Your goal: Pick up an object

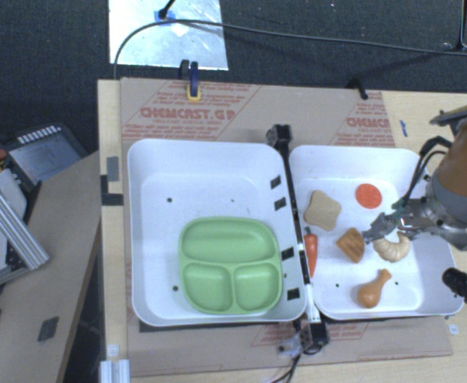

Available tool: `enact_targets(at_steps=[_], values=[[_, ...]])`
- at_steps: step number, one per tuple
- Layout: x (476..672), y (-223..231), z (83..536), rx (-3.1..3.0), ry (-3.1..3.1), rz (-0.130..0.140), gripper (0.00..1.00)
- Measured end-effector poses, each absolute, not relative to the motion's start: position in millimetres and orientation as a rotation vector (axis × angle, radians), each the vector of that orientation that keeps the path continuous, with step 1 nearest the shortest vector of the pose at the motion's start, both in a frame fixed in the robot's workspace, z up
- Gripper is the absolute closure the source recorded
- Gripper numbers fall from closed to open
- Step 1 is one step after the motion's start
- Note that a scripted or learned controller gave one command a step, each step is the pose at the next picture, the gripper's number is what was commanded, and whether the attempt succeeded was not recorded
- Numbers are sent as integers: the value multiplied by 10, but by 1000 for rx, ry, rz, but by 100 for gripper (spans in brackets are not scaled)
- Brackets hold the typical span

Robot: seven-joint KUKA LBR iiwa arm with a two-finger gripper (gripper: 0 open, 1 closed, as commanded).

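The right bin holds several toy foods. A beige toast slice and a red round slice lie toward its back. An orange-brown chunk sits in the middle, and a tan drumstick lies near the front. A pale curved piece like a croissant lies right of the chunk. My gripper reaches in from the right and hangs just above the curved piece's left end, close to the chunk. Nothing shows held in it.
A red and orange carrot-like piece lies along the divider between the bins. The left bin holds a green divided plate. A black clamp sits at the back where the bins meet.
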State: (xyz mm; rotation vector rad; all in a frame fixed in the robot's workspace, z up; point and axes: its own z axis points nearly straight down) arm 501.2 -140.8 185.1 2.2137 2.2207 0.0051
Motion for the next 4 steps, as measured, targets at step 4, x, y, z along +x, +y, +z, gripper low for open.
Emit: enact_targets(at_steps=[4], values=[[5129, -5, 2313, 2212, 2232, 3, 100]])
